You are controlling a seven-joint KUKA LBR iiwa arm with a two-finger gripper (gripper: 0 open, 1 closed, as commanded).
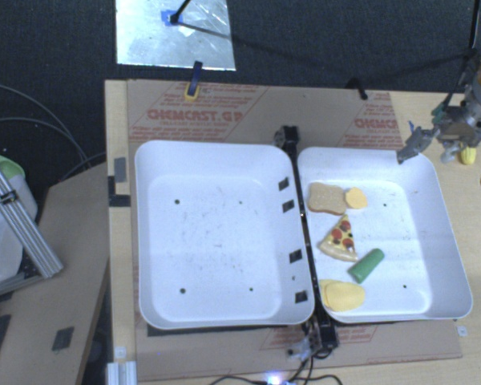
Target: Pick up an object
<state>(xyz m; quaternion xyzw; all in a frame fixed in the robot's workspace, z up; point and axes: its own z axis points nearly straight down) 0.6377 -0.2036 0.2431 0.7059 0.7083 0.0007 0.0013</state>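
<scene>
Five toy foods in the right bin (pixel 433 207), all toward its left half. Nearest the upper left, a tan bread slice (pixel 327 199) lying flat, touching a small round orange-yellow piece (pixel 356 198) on its right. Below these, a pizza slice (pixel 341 240) with red toppings, flat. Just right of it, a green cylinder (pixel 366 265) lying tilted. Lowest, a pale yellow oval piece (pixel 342 295), near the bin's front-left corner.

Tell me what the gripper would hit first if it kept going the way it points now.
Probably the right bin's bare white floor near its far right corner. The gripper points down-left there, short of the toy food; depth is unclear from one slanted view.
</scene>
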